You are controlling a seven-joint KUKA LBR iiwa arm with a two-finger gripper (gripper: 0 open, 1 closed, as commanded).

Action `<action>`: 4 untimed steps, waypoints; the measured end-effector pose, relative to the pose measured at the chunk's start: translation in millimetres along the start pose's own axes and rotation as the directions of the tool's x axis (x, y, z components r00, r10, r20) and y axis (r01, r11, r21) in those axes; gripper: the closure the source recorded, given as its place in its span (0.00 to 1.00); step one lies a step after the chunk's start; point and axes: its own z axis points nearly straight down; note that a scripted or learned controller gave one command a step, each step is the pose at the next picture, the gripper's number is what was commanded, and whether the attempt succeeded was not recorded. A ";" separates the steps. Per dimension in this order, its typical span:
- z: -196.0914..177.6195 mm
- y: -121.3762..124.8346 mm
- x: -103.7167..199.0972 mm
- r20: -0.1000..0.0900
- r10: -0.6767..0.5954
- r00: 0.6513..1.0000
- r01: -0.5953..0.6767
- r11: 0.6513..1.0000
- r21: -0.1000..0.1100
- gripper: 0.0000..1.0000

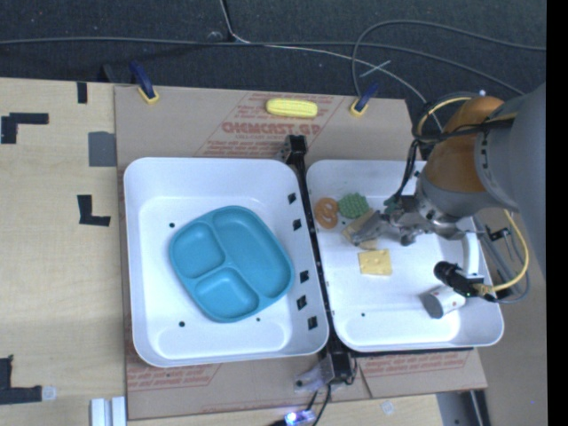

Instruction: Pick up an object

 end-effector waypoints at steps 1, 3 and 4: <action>-12.7 1.7 0.4 0.002 0.000 1.000 0.000 1.000 -0.007 1.00; -117.2 -1.3 7.2 0.003 0.001 1.000 -0.001 1.000 -0.005 1.00; -122.6 -1.0 7.3 0.002 0.001 1.000 -0.001 1.000 -0.003 1.00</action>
